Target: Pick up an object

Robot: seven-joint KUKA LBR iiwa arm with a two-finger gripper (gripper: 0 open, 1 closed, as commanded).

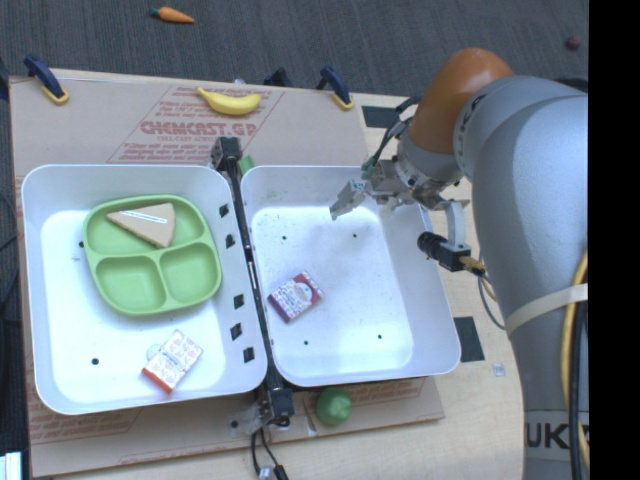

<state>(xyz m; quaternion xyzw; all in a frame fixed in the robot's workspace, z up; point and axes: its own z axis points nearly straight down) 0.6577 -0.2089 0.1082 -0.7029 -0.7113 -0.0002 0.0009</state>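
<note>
Dark grey carpet surrounds a cardboard-covered worktop (150,128) bearing two shallow white plastic bins side by side. Left bin (60,368): a green three-compartment plastic plate (150,258) with a tan wedge-shaped sandwich slice (145,223) in its upper compartment, and a small red-and-white printed packet (172,359) lying on the bin floor just below the plate. Right bin (400,308): a second small red-and-white packet (296,296), lying flat towards the bin's left side, the only candidate for picking on this side. The grey arm with its orange band (455,88) enters from the right; its tool (350,200) hangs over the upper part of the right bin, well apart from the packet and with nothing between its fingers, and how wide they stand cannot be told at this angle. A yellow toy banana (230,99) lies on the cardboard beyond the bins; a green ball (334,405) sits at the near edge. Judged stage: approach, with no grasp yet made. The next move would call for travel down-left to centre the tool above the packet, then a descent to the bin floor, since the packet is thin and lies flat.
</note>
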